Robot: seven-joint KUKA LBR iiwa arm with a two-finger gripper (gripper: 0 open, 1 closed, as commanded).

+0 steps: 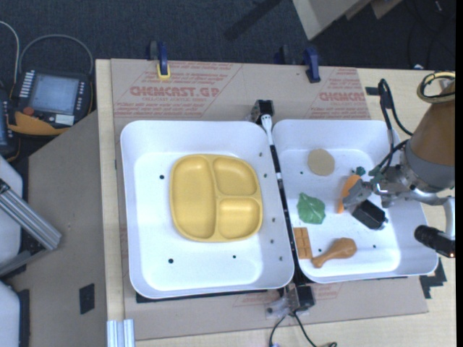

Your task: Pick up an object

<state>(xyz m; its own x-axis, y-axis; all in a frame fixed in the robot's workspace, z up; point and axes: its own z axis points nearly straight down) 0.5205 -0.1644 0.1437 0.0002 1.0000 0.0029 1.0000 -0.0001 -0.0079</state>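
The orange carrot (348, 191) is seen right of centre in the right bin (383, 264), touching the gripper (359, 201); whether the gripper is closed cannot be told. Around it lie a beige disc (321, 162), a green leaf (311, 208), and a brown drumstick (336, 251). A yellow divided plate (216, 196) sits in the left bin (145, 194).

Single fixed camera above bench (217, 78), angled down, framing both bins (145, 194); arm (434, 143) enters from right.
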